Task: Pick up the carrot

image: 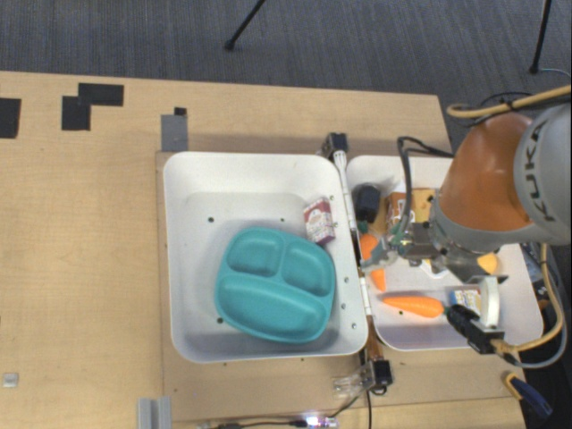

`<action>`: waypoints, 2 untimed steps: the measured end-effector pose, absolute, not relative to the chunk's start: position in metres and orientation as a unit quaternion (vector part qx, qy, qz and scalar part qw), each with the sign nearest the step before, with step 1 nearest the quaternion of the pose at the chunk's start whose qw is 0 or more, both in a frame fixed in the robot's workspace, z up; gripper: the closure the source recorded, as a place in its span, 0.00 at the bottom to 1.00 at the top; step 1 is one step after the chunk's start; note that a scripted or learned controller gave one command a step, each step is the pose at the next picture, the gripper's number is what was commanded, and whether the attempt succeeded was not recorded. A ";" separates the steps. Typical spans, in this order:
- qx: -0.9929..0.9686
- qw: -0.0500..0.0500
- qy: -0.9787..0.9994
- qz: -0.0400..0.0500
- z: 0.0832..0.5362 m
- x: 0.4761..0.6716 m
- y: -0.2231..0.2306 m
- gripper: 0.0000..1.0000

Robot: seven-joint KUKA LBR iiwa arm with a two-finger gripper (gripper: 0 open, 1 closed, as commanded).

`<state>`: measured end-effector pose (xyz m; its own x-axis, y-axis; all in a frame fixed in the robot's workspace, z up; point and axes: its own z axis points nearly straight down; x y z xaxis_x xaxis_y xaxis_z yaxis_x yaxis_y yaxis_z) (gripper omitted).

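The carrot [413, 306] is a long orange piece lying flat near the front of the right bin [407, 340], its thin tip pointing left. My gripper [384, 248] hangs over the left part of that bin, a little behind and to the left of the carrot. The grey arm with its orange band [483, 181] covers the middle and back of the bin. Nothing shows as held in the gripper.
Two small orange pieces [376, 280] lie by the right bin's left wall, a black object [366, 202] sits at its back, and a yellow item [488, 262] peeks out under the arm. The left bin [192, 239] holds a teal divided plate [275, 282] and a small packet [319, 221].
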<state>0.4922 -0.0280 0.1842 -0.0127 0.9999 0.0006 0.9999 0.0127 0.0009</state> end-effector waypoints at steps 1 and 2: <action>0.703 0.000 0.712 0.001 0.184 0.492 -0.028 0.00; 0.703 0.000 0.712 0.001 0.184 0.492 -0.028 0.00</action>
<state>0.4922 -0.0280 0.1842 -0.0127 0.9999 0.0006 0.9999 0.0127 0.0009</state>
